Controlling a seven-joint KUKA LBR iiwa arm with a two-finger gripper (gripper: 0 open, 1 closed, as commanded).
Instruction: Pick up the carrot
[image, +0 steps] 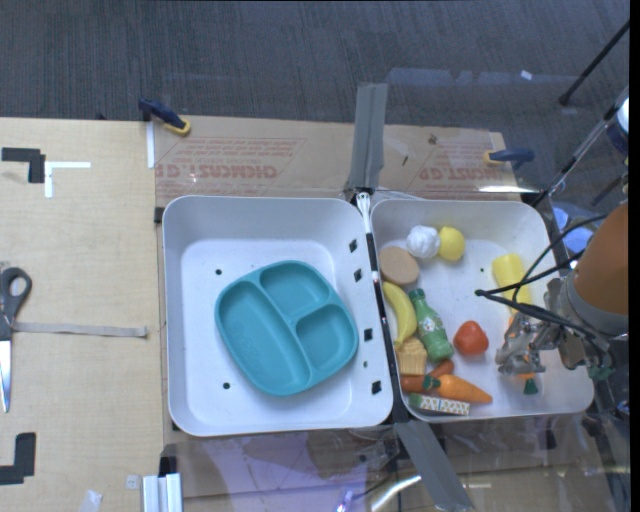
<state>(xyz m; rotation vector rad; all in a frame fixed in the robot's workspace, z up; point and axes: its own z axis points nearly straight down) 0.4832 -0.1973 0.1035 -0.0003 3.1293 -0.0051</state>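
1. The carrot (462, 389) is lying on its side in the right bin (482, 220), near that bin's front edge, with its pointed end aiming right.
2. Nothing is gripping the carrot. A small flat printed piece (444, 405) is sitting just in front of it, and a tan cracker-like block (411, 357) is lying just behind and to its left.
3. A green bottle (430, 326) is lying next to a banana (402, 310), both behind the carrot, and a red tomato (471, 338) is resting to the right of the bottle.
4. Farther back in the same bin, a round brown piece (399, 266), a white crumpled thing (422, 240), a yellow lemon (451, 243) and another yellow item (508, 273) are sitting.
5. The arm is reaching in from the right, its orange band (610, 262) showing at the frame's edge, with the wrist angling down over the right bin's right side.
6. The gripper (520, 358) is hanging low over the bin floor, to the right of the tomato and well apart from the carrot.
7. Whether its metal parts are spread or closed cannot be told from here; they are too small and cluttered by cables, and nothing is visibly being held.
8. The left bin (260, 215) is holding a teal divided plate (287, 326), lying flat near its middle.
9. A pair of scissors (10, 320) is lying on the bench far to the left.
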